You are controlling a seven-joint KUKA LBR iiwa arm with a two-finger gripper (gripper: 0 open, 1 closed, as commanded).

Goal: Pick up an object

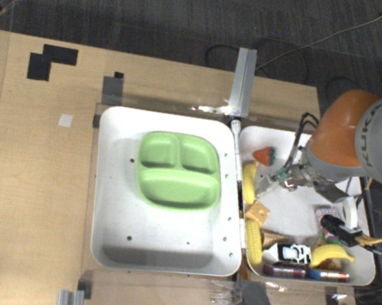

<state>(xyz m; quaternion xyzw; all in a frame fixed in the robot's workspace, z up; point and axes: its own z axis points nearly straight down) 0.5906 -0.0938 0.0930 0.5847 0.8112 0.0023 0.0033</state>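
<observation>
I read the pick as not yet made — my gripper [279, 180] hangs low in the right bin [367, 273], beside the banana [249, 177] and strawberry [265, 154], grip state unreadable, nothing visibly lifted.

Counts across the two bins

There were two white bins [107, 242], one green divided plate [177, 169], two bananas [332, 254], one corn cob [254, 240], one strawberry [264, 155] and two markers [304, 272].
</observation>
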